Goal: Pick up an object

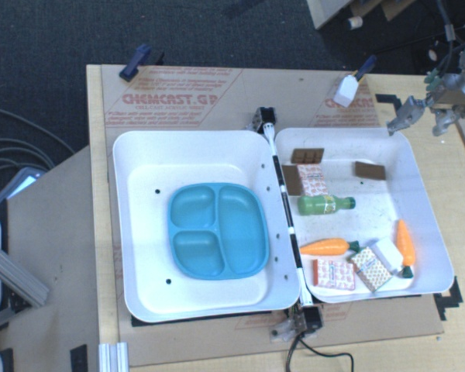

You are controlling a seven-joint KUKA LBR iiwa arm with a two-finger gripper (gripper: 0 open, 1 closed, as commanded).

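A dark carpeted floor is surrounding the desk (101,208), whose cardboard top is carrying two white bins side by side.
The pincer (407,115) is hanging at the far right, just beyond the back corner of the right bin (430,231), its grey fingers spreading apart and gripping nothing. Red print reading "CHEMCAST GP" is showing on the cardboard behind the left bin (132,208), which is holding a blue divided plate (217,229). Inside the right bin, a green bottle (324,204) is lying on its side near the middle, brown bars are sitting behind it, and two carrots (324,247) and patterned packets are resting in front of it; their print is too small to read.
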